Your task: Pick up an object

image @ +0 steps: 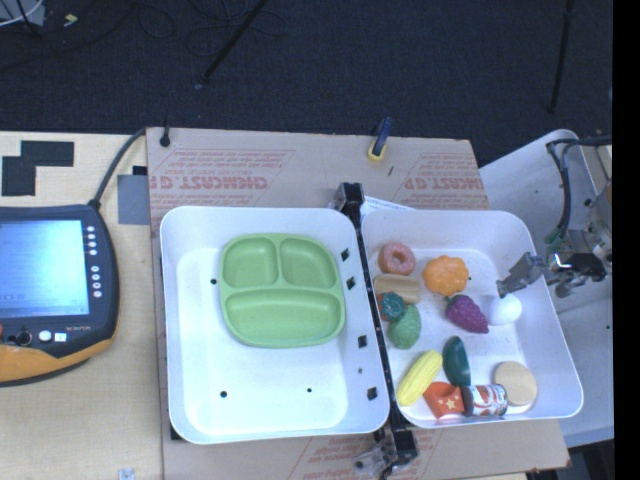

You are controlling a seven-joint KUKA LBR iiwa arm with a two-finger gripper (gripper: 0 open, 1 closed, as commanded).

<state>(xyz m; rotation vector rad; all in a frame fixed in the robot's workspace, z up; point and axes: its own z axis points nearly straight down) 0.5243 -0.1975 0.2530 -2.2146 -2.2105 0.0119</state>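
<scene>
camera view is showing a white egg lying by the right bin's right wall, beside a purple grape bunch. the gripper is hovering just above the egg, though whether it is apart or together i cannot tell.

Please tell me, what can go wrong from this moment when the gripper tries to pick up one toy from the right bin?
1. The toys lie crowded: the corn, the can and their neighbours touch, so the gripper may catch two or slip.
2. The white egg beside the purple grapes is round and may roll away.
3. The gripper hangs by the right bin's rim and could hit it.
</scene>
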